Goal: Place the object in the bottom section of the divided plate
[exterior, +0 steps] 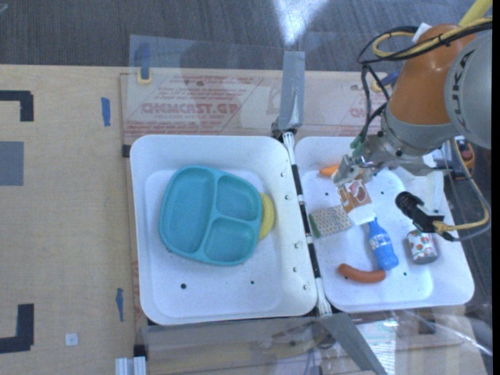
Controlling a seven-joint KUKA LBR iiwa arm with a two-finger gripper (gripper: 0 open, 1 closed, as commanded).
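End effector (pixel 353 169) hangs over the upper left part of the right bin (pixel 453 291), at the right of the frame; whether it is open or closed, or has anything in its grasp, I cannot tell from this slant

Just below it, touching or nearly so, lies a small red-and-white packet (pixel 355 195), its long axis tilted a little off the vertical of the frame. This looks the likeliest object for the task, though that is a judgement. Lower still sit a checked packet (pixel 329 221), a blue bottle (pixel 380 244) pointing up and left, a sausage (pixel 361 273) lying nearly level, and a small can (pixel 422 246)

Well to the left, in the left bin (pixel 152 287), rests the teal divided plate (pixel 211 215). Its bottom section (pixel 229 241) lies down and left of the end effector, across the wall between the bins, so the carry would run leftward and slightly downward
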